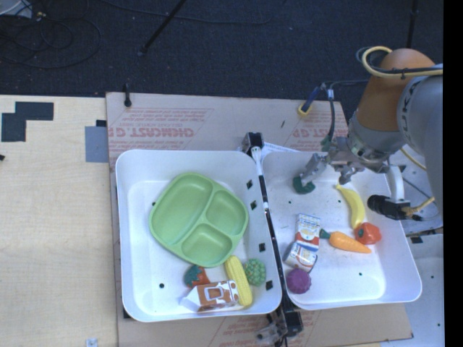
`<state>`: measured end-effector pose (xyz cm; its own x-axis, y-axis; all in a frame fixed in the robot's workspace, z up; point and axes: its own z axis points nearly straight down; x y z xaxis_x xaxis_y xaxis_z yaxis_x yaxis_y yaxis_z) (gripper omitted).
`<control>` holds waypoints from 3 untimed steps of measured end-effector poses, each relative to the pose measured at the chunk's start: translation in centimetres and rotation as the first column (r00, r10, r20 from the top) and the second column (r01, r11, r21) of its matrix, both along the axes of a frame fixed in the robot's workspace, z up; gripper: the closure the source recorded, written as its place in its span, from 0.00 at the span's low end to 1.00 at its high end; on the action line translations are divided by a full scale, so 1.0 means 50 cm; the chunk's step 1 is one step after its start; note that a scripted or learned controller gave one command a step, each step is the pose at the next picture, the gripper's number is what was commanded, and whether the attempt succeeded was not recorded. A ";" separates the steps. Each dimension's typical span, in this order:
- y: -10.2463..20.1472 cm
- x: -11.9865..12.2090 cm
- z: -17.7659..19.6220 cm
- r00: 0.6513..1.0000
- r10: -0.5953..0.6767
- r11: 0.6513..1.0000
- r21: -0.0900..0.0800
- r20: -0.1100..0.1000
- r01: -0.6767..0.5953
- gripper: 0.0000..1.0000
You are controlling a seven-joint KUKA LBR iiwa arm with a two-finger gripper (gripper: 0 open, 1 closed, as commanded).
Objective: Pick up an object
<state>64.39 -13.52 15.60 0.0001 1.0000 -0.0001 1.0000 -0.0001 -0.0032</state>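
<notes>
My gripper [330, 173] hangs over the far part of the right bin [394, 284], fingers spread open with nothing between them. Its left finger [312, 169] stands just above a small dark green object [304, 186] on the bin floor. A yellow banana [354, 204] lies just below and to the right of the right finger. Nearer the front lie an orange carrot [349, 242], a red pepper [369, 231], two small cartons [307, 231] [302, 255] and a purple grape bunch [299, 280].
The left bin [134, 266] holds a green divided plate [199, 219], a corn cob [238, 280], a green round toy [254, 270], a carton [213, 293] and a small red-green toy [194, 275]. A black divider [262, 208] runs between the bins.
</notes>
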 end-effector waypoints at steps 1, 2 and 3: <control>0.033 -0.146 -0.044 1.000 -0.002 1.000 0.002 -0.005 0.002 0.00; 0.061 -0.001 -0.140 1.000 0.001 1.000 0.001 -0.001 -0.001 0.00; 0.000 0.000 0.043 1.000 0.001 1.000 0.000 0.000 -0.001 0.00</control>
<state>64.41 -13.53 17.77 -0.0005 1.0000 -0.0001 1.0000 0.0005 -0.0031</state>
